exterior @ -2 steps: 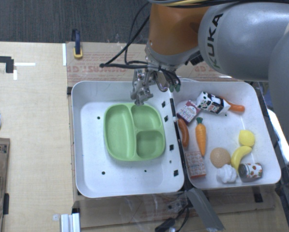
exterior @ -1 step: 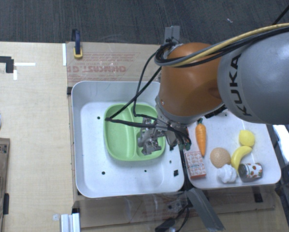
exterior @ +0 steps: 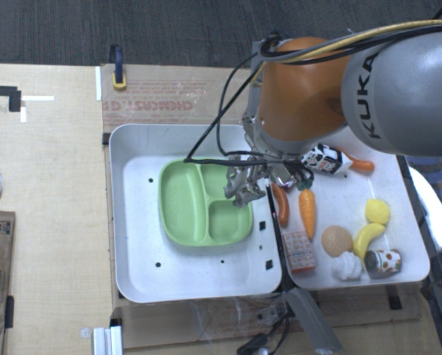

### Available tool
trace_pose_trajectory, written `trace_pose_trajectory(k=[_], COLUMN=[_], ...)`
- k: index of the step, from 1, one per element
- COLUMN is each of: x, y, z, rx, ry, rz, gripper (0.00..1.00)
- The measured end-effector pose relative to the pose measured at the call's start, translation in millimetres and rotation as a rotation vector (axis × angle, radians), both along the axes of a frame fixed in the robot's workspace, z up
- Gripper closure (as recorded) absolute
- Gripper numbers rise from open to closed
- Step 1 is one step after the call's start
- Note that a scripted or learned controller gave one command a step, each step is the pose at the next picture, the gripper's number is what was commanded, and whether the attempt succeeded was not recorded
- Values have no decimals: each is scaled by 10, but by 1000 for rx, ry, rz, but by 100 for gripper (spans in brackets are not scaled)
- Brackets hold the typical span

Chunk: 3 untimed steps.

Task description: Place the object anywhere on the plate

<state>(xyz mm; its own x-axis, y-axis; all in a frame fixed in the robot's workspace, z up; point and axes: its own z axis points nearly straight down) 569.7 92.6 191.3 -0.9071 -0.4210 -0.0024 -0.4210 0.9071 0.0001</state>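
End effector (exterior: 243, 191) hovers over the right edge of the green divided plate (exterior: 187, 205) in the left bin (exterior: 132, 220), finger state indeterminate, no object discernible in it, presumably positioned for release.

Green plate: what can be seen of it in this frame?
The plate is pale green, glossy like plastic, with rounded corners and raised ridges splitting it into one long compartment on the left and smaller ones on the right. It lies flat on the floor of the left bin, near its middle. The claw hangs over its upper right part, hiding that corner. The visible compartments hold nothing.
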Motion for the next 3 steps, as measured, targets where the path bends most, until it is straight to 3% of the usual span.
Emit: trace_pose_trajectory(k=[1, 2, 3], x=[127, 572, 232], y=[-371, -371, -324], z=[8, 11, 10], rx=[0, 1, 1], ry=[-2, -3, -1], rz=[276, 363, 400], gripper=[100, 100, 100])
